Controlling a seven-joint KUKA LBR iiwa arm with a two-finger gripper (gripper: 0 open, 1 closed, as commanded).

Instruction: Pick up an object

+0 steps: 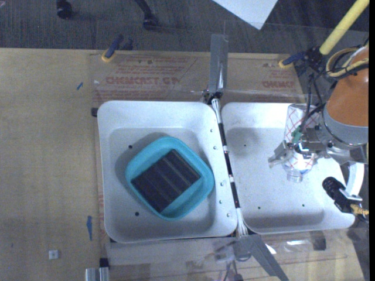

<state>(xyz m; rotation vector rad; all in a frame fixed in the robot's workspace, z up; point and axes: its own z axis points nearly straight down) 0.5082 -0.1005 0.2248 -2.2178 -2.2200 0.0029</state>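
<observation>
The task's thing here is a teal blue container (170, 177), a shallow squarish tray with rounded corners and a raised rim, lying in the left bin (117, 122) a little nearer than that bin's middle. Inside it sits a dark ribbed insert (165, 180), nearly black, with parallel ridges across its face. The container lies flat but turned like a diamond against the bin's walls; its long axis and the insert's ridges run from the near left toward the far right. The right bin (258, 209) stands just beside the left one, the two touching along a seam fitted with small clips. The arm (351, 104), grey with its orange band, reaches in from the right and hangs over the right bin, well apart from the container. Its gripper (297, 157) is over the right half of that bin, with a pale, clear-looking thing beneath it; the shapes there blur together, so how the tool stands cannot be told.
</observation>
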